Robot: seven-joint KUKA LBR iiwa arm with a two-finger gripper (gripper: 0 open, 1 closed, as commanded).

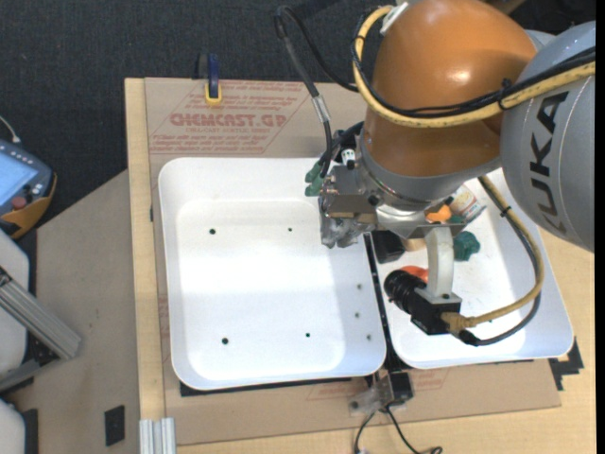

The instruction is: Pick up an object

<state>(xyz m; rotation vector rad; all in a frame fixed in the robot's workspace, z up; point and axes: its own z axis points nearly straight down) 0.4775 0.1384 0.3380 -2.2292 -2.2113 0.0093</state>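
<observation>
Stooping over the bins' shared rim (377, 324), arm (444, 93) points down; jaws' spread indiscernible.

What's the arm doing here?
The KUKA arm reaches in from the right on a pick-up try. Its gripper is low at the seam between the left bin and the right bin. I can't see it holding anything. In the right bin, a teal piece and an orange piece lie partly hidden under the wrist.
</observation>
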